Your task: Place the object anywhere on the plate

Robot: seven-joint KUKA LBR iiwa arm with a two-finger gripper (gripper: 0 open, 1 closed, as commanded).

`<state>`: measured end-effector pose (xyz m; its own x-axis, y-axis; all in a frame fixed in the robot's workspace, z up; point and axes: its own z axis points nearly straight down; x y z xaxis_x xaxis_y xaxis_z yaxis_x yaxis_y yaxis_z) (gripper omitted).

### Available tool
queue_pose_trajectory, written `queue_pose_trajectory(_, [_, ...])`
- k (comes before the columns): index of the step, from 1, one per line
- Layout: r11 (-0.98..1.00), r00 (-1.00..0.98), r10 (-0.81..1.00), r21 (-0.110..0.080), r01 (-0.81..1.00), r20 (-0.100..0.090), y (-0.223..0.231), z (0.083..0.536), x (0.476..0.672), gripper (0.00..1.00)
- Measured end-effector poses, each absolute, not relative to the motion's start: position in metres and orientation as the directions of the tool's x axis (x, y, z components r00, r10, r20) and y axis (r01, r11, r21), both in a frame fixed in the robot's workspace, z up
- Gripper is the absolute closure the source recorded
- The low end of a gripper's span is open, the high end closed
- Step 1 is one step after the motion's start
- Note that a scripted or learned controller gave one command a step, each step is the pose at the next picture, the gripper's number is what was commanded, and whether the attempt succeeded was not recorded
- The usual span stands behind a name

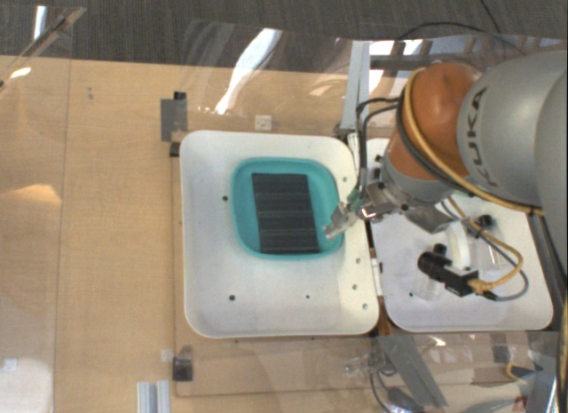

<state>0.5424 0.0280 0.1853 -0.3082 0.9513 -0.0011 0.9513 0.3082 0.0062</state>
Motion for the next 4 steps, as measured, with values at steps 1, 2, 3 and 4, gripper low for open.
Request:
queue_pose_trajectory(1, [0.295, -0.295, 0.956, 0.006, 0.956, -0.001, 0.033, 0.186, 0.559, 0.0])
queue_pose_trajectory(2, [0.463, -0.463, 0.886, 0.006, 0.886, -0.003, -0.012, 0.229, 0.625, 0.0])
queue_pose_trajectory(3, [0.512, -0.512, 0.859, 0.006, 0.859, -0.003, 0.036, 0.23, 0.666, 0.0])
queue_pose_trajectory(4, [0.42, -0.42, 0.907, 0.009, 0.907, -0.004, 0.037, 0.348, 0.628, 0.0])
